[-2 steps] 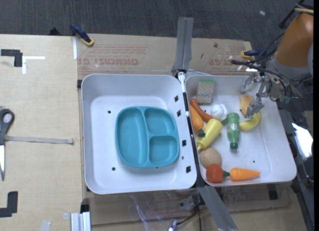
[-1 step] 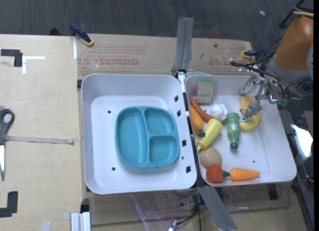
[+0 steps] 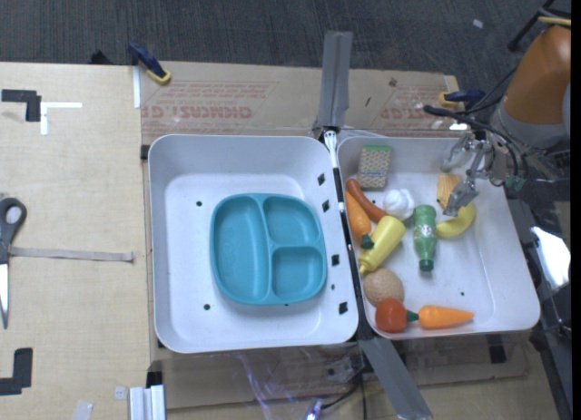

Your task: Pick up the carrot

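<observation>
The carrot is orange with a small green stub at its left end. It lies flat near the front edge of the right bin, pointing right. My gripper hangs over the back right part of that bin, well behind the carrot. It is just above a yellow banana and beside a small orange piece. Nothing shows in its grasp.
A red tomato touches the carrot's left end, with a brown round fruit behind it. A green bottle, a yellow pepper, an orange-red pepper, a white lump and a sponge crowd the bin's left half. The left bin holds a teal divided plate.
</observation>
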You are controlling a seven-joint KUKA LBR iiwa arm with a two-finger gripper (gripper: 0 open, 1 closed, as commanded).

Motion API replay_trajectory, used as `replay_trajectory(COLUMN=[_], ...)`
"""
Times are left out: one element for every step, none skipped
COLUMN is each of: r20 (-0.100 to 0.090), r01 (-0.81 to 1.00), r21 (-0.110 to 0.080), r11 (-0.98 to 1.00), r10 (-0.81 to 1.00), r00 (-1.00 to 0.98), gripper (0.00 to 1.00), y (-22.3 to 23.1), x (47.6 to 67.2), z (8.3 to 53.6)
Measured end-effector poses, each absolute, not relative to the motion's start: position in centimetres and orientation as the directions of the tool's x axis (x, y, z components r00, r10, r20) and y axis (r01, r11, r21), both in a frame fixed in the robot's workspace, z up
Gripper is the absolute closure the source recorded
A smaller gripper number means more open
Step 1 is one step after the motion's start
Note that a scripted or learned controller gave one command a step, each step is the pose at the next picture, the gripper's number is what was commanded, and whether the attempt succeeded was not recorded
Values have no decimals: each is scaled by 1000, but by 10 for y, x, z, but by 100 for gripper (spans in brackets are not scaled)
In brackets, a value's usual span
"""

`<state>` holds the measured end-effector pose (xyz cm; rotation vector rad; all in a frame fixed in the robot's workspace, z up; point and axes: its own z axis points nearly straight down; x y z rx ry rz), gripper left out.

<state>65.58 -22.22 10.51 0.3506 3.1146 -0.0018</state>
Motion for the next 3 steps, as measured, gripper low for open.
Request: replay_trajectory(r20=[-8, -5, -8], r01=[173, 334, 434], r21=[-1, 1, 1], r11=[985, 942, 901], r10=[173, 334, 434], r00=[-985, -942, -901], gripper=[0, 0, 0], y=[-221, -222, -222], x=[655, 656, 653], z=[123, 94, 136])
